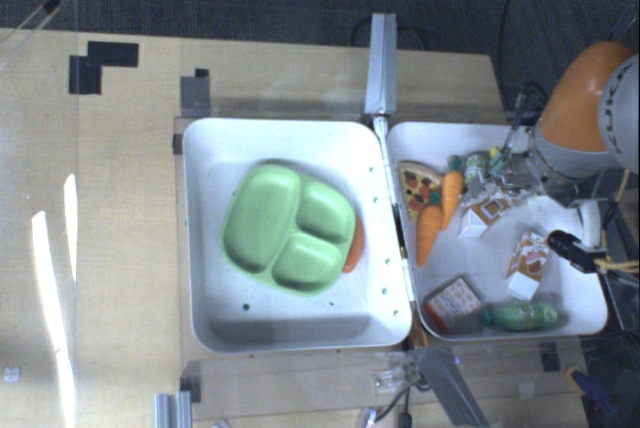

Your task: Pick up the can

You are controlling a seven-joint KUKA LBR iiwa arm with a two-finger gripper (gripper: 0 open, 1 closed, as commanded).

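Nothing is being lifted yet: what seems to be the can (455, 300), red-labelled, is lying in the right bin's (592, 314) near corner, just beside a green bottle (520, 316). Farther back, the arm (575, 131) is hanging over the carrots (438, 214) and clutter; whether the jaws are released or clenched cannot be told. No label is reading legibly.

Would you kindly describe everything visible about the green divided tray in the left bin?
The green tray looks like smooth plastic, with rounded corners and three compartments: one long and two smaller. It lies flat, turned at an angle, near the middle of the left bin. An orange item peeks out from under its right edge.
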